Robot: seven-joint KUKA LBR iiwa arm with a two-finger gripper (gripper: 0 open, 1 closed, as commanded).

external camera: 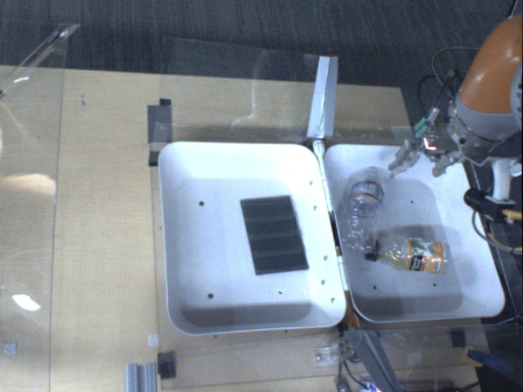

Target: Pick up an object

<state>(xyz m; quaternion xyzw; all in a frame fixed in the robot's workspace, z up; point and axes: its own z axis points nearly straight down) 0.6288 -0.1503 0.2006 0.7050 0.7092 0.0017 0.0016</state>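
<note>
Bottles — two of them — lying in the right bin point(482, 296): clear plastic bottle point(361, 202) near the left wall, pointing near-to-far; amber bottle point(410, 255) with a dark cap on its side just nearer, almost touching the clear one; dark ribbed block point(274, 234) alone in the left bin point(188, 178). Approach stage, by the look of it — nothing gripped yet. Gripper point(418, 157) poised over the right bin's far edge, fingers spread apart with nothing between them; both bottles nearer and to its left, apart from it. Next move probably calls for shifting over one bottle, then descending across its narrow width.
</note>
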